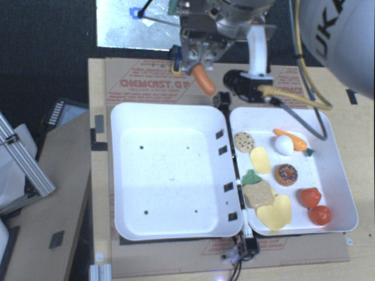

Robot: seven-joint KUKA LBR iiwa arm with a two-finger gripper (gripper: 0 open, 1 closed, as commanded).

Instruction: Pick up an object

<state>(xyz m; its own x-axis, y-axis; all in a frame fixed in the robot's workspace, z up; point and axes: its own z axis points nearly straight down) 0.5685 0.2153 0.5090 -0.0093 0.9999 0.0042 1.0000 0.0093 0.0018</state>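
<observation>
Nearest the camera, along the front of the right bin [343,206], sit two red tomatoes [315,206], one just behind the other, with a flat yellow piece [275,212] and a slice of bread [258,194] lying partly on it and a green leaf [252,177] poking out at the bread's far edge. A little farther in lie a chocolate doughnut [286,174] and a pale yellow oval [260,160], then a white egg [284,145] touching a carrot [291,139], and a cookie [243,141] near the divider. The left bin [126,215] holds no items. Beyond both bins, raised over the cardboard at the far side, the gripper [198,69] pinches an orange sausage [204,79] by its upper end; the sausage hangs tilted, its free end pointing down toward the bins' far edge. So the pick looks done, and the object is off the surface. The risk from here is the hold itself: the fingers seem to catch only the tip, so most of the sausage's length dangles below the pinch. A quick swing or stop could let it pivot or slide out. If it drops now it would likely land on the cardboard or strike the bin rim, and could roll away.
</observation>
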